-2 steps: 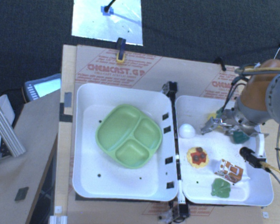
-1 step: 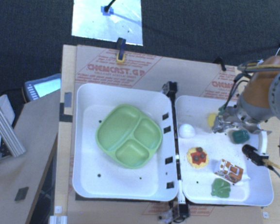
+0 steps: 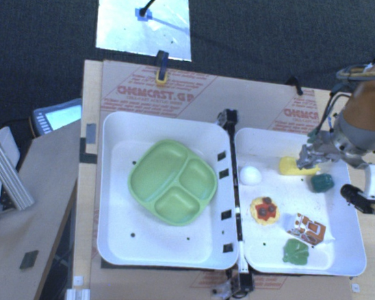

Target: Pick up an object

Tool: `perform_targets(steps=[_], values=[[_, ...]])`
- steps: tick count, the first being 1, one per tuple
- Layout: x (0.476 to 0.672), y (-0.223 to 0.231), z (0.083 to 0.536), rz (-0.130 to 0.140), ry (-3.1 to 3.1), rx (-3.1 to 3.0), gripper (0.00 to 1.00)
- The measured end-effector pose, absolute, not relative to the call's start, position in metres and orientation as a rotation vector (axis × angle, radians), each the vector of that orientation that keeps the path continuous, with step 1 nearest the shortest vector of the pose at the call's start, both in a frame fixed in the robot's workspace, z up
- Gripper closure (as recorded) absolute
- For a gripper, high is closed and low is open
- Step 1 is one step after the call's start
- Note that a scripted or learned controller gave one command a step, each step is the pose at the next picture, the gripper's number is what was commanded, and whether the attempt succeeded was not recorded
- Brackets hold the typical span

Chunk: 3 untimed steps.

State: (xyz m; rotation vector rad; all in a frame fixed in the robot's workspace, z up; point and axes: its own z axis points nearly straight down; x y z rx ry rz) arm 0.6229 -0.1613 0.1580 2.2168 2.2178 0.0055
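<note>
Tool [image 3: 309, 157] low over right bin [image 3: 354, 255], at yellow object [image 3: 295, 166] just below-left of it; grip state can't tell; dark green object [image 3: 321, 183] just beside, white egg [image 3: 250, 175] further left

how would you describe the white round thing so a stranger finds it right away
Look in the right bin, at its left wall beside the divider. The white ball lies there, left of the yellow piece. It is the one plain white, round item among coloured ones.
</note>
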Motion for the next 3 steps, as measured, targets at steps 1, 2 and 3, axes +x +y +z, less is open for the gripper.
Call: perform_targets(steps=[1,2,3], values=[[0.624,-0.160,0.223,0.007,2.222,2.210,1.00],[0.626,-0.160,0.255,0.004,2.225,2.212,1.00],[0.612,-0.113,0.261,0.004,2.232,2.211,1.00]])
